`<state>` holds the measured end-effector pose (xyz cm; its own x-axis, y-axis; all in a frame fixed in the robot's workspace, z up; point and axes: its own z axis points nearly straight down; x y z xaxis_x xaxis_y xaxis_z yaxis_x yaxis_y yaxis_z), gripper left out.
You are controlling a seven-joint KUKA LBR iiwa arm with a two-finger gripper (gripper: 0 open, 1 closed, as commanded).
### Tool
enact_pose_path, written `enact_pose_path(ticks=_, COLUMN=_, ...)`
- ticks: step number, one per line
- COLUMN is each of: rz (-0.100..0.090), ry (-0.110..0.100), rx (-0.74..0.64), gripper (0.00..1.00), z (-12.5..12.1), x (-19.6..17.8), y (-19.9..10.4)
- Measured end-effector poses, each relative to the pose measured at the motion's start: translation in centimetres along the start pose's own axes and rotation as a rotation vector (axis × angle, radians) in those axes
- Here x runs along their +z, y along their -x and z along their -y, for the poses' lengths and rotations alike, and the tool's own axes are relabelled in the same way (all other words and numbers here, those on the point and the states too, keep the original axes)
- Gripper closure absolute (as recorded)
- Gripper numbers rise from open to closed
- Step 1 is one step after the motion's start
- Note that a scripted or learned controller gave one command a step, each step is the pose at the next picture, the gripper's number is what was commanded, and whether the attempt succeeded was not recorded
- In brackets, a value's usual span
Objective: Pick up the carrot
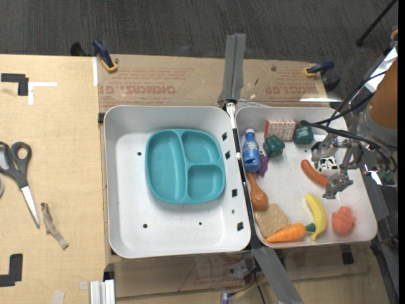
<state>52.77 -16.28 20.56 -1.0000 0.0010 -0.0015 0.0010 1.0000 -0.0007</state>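
The carrot (288,234) is orange with a green stem end and lies flat along the front wall of the right bin (364,236), between a slice of bread (273,218) and a banana (317,215). My gripper (334,173) hangs over the right side of that bin, above and to the right of the carrot and well apart from it. It sits just beside a red sausage (313,171). Nothing shows held in it.
The right bin also holds a blue bottle (250,149), two green vegetables (274,145), a pink box (280,130), a brown drumstick (257,194) and a peach-coloured piece (342,220). The left bin (126,227) holds a teal divided plate (185,166). Scissors (19,170) lie at far left.
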Motion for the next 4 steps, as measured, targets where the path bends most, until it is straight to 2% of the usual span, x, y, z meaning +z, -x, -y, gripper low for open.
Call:
enact_pose_path(ticks=1, rz=0.018, ry=-0.002, rx=-0.037, gripper=0.0, z=-4.1, x=10.9, y=-3.2)
enact_pose_path(ticks=2, rz=0.003, ry=0.0, rx=0.078, gripper=0.0, z=1.3, x=9.0, y=0.8)
enact_pose_path(ticks=3, rz=0.011, ry=0.001, rx=0.461, gripper=0.0, z=-6.9, x=11.1, y=-4.7)
enact_pose_path(ticks=4, rz=0.005, ry=0.0, rx=0.589, gripper=0.0, z=0.4, x=11.2, y=-4.8)
